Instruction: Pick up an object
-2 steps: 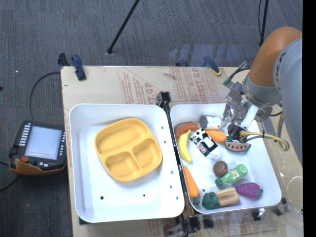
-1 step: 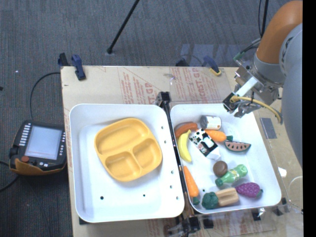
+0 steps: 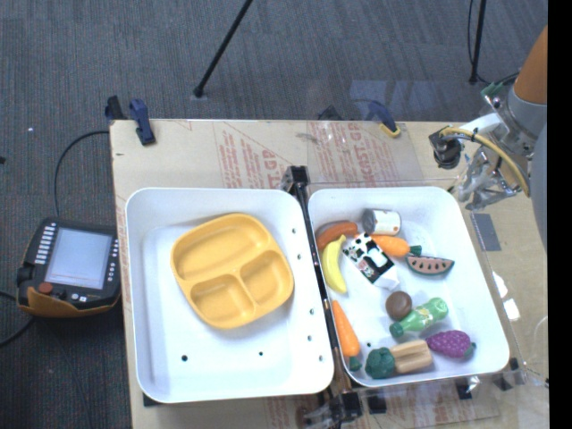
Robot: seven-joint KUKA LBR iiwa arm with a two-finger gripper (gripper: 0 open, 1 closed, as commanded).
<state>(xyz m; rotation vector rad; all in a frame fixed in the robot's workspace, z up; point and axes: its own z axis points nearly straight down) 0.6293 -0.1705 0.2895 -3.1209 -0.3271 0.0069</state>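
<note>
The right bin (image 3: 474,266) holds several toy foods: a yellow banana (image 3: 333,266), a carrot (image 3: 346,329), a black-and-white carton (image 3: 368,258), a small can (image 3: 382,221), a watermelon slice (image 3: 430,264), a brown ball (image 3: 399,305), a green bottle (image 3: 419,318), purple grapes (image 3: 450,343) and broccoli (image 3: 380,362). My gripper (image 3: 481,184) hangs above the bin's far right corner, off to the right of the can and apart from every item. Nothing shows in its grasp.
The left bin (image 3: 147,329) carries a yellow divided plate (image 3: 232,269). A black divider (image 3: 308,239) runs between the bins. A handheld pendant (image 3: 73,266) lies on the floor at left. Tripod legs stand behind the bench.
</note>
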